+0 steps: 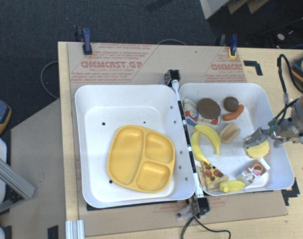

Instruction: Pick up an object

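The right bin (271, 96) holds several toy foods. Among them are a yellow banana (210, 135), a round brown patty (209, 107), a small brown ball (230, 103), an orange sausage (233, 113) and a tan bun (229, 132). Nearer the front lie a pizza slice (210, 172), a small yellow piece (232, 185) and a white carton (255, 173). My gripper (254, 140) reaches in from the right and hangs low over the bin's right side, just above a yellow wedge (258, 150). Nothing is visibly held in it.
The left bin (91, 103) carries a yellow divided plate (140, 157). A packet with red and blue print (190, 114) lies by the divider between the bins. Clamps (85, 38) and cables sit along the bench's far edge.
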You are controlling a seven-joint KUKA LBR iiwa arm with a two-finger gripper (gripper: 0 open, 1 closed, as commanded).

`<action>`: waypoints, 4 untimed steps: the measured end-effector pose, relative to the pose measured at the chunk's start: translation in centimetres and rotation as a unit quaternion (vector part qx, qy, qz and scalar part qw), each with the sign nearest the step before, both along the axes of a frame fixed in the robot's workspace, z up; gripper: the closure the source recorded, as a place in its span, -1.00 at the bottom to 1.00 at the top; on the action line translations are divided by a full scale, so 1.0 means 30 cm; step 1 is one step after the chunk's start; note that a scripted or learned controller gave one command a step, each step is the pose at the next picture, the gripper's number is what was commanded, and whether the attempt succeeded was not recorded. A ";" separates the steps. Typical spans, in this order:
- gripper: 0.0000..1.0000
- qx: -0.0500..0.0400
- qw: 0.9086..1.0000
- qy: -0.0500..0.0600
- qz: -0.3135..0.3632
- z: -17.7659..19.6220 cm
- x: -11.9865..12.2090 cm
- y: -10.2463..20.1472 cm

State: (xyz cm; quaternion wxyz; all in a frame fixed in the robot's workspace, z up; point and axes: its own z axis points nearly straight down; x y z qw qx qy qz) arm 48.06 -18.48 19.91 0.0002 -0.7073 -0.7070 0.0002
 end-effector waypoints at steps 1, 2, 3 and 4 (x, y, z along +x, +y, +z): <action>-1.00 0.000 1.000 -0.004 0.002 -0.382 0.298 -0.108; -1.00 -0.001 1.000 -0.003 0.005 -0.372 0.427 0.216; -1.00 -0.005 1.000 0.009 0.000 -0.375 0.610 0.293; -1.00 0.003 1.000 0.009 -0.002 -0.381 0.609 0.232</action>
